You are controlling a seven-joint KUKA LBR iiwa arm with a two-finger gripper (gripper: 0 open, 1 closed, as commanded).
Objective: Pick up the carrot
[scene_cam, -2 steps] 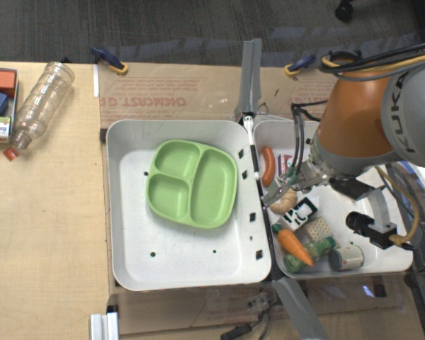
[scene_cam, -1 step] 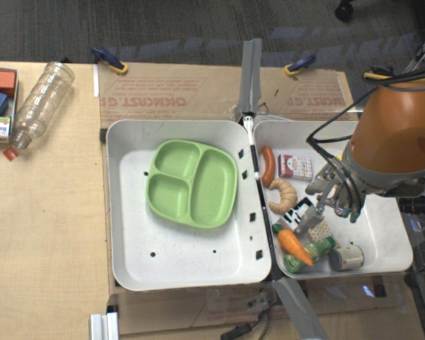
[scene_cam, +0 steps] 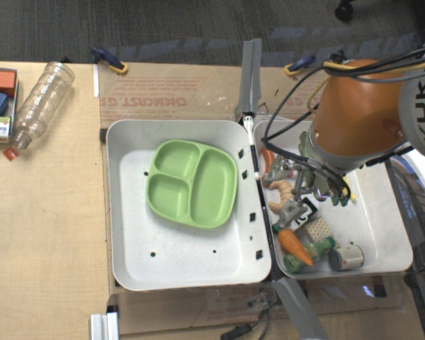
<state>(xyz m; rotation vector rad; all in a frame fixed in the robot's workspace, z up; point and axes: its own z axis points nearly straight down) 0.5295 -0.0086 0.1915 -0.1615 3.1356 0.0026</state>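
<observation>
From above, the left bin holds a green divided plate, while the right bin holds the carrot among clutter near its front-left corner, below the gripper.

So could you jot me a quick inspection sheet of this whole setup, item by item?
Surface: two white bins, left bin and right bin, on a bench.
Job's things: carrot lies in the right bin, near its front left corner.
Clutter: green divided plate in left bin; small grey can and mixed items near the carrot.
Claw: claw hangs above the right bin; state unclear.
Cables: black cables run to the arm.
Surroundings: plastic bottle, coloured blocks.
</observation>
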